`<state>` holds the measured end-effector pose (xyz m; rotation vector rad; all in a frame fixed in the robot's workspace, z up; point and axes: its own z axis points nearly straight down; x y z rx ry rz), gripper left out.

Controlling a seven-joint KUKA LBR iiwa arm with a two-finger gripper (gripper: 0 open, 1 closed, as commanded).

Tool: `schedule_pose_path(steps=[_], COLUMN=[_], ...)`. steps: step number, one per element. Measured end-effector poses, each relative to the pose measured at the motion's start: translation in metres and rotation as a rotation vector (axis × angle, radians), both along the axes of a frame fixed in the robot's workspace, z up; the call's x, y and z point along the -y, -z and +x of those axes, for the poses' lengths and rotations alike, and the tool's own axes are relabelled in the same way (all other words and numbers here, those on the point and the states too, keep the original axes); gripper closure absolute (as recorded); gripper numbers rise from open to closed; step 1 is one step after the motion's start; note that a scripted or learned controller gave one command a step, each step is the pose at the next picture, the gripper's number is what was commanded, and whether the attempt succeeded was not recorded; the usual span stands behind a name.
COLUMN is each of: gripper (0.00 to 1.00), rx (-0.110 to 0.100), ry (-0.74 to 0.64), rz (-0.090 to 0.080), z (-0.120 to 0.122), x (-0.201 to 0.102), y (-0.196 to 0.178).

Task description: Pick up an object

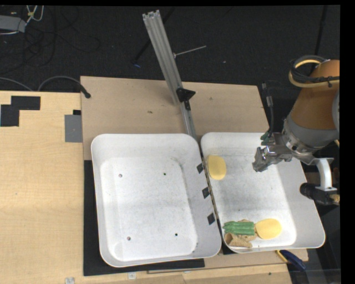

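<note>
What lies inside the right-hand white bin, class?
Inside the right bin: a yellow piece near its left wall, and at the front a green object, a yellow round piece and a tan item, partly covered by the green one.

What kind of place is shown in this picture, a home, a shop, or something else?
Most likely a robotics lab. A robot arm with a pincer reaches over two white bins on a plywood bench, and loose cables lie on the dark floor behind.
</note>
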<state>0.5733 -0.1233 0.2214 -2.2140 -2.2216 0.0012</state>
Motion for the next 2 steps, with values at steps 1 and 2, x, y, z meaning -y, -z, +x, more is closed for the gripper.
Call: schedule_pose_path(steps=[1,2], gripper=[1.00,1.00], rx=[0.001,0.000], ry=[-0.001,-0.001], rz=[0.000,0.000], z=[0.009,0.002], x=[-0.051,-0.100], y=[0.002,-0.007])
